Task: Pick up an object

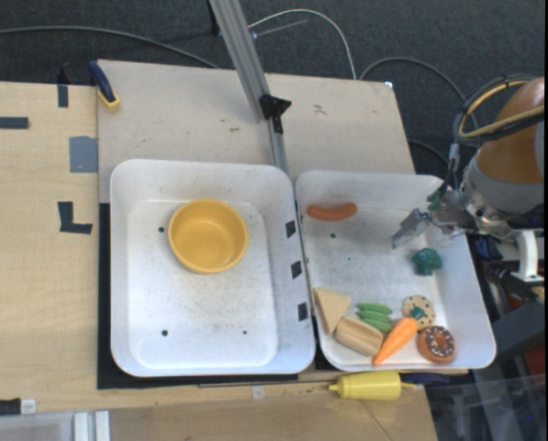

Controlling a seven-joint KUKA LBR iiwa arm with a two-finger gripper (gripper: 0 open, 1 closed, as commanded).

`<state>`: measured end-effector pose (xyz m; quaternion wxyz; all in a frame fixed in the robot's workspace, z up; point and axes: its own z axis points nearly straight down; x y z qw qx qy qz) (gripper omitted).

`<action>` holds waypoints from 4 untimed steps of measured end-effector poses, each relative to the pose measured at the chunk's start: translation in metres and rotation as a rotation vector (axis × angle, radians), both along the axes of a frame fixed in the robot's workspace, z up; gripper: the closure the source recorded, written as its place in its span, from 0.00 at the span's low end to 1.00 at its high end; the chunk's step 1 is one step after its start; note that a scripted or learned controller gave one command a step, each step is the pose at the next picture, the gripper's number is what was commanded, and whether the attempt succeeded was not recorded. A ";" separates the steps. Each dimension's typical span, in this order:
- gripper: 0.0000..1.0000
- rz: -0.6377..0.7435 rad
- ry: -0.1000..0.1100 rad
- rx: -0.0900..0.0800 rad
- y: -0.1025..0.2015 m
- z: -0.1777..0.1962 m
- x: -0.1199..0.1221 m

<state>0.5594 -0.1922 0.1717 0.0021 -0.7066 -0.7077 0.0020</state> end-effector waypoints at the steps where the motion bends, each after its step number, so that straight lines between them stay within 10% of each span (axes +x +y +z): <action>1: 0.00 0.006 -0.007 0.011 0.007 -0.058 -0.001; 2: 0.00 0.005 -0.008 0.006 0.013 -0.083 0.001; 3: 1.00 0.003 -0.006 0.001 0.009 -0.073 0.000; 4: 1.00 -0.002 -0.008 -0.001 0.004 -0.028 -0.004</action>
